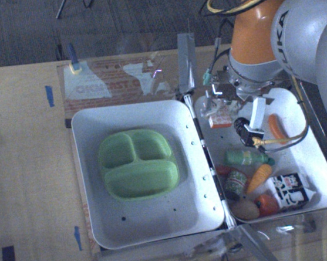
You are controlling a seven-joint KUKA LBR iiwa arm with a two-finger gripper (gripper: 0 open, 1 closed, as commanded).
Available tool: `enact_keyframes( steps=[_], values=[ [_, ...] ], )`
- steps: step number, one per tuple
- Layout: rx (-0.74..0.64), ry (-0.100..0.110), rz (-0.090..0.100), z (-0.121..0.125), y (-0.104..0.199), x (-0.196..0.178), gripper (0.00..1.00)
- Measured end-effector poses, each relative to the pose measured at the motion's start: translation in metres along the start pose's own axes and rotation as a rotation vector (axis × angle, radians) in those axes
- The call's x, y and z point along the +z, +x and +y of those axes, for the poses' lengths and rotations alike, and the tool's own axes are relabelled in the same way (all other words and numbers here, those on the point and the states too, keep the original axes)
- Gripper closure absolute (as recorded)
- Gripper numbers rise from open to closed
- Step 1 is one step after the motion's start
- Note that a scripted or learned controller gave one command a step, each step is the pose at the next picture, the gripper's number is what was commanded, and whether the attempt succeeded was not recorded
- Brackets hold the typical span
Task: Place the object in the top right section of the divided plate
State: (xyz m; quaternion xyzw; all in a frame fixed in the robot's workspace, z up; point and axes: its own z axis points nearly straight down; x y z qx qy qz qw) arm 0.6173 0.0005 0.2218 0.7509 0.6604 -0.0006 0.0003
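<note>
A green divided plate (138, 163) lies in the left white bin (86, 130), with two small sections at its far side and one large section at the near side. My gripper (220, 107) hangs over the far left part of the right bin (321, 163), right above a small white and red packet (220, 117). The arm's wrist covers the fingers from this angle. Toy foods lie in the right bin: a green bottle (245, 157), a carrot (259, 177), a sausage (276, 126), a green can (235, 182) and a black and white carton (290, 190).
A potato-like piece (244, 208) and a red tomato-like piece (266, 203) sit at the right bin's near edge. A black cable end (245, 131) hangs below the wrist. A metal divider (187, 65) stands between the bins at the far side.
</note>
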Motion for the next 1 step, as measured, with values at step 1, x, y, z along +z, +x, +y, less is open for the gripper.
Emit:
enact_keyframes(
  steps=[1],
  values=[
    [0.0, 0.0, 0.0, 0.0001, 0.0, -0.0002, 0.0]
  ],
)
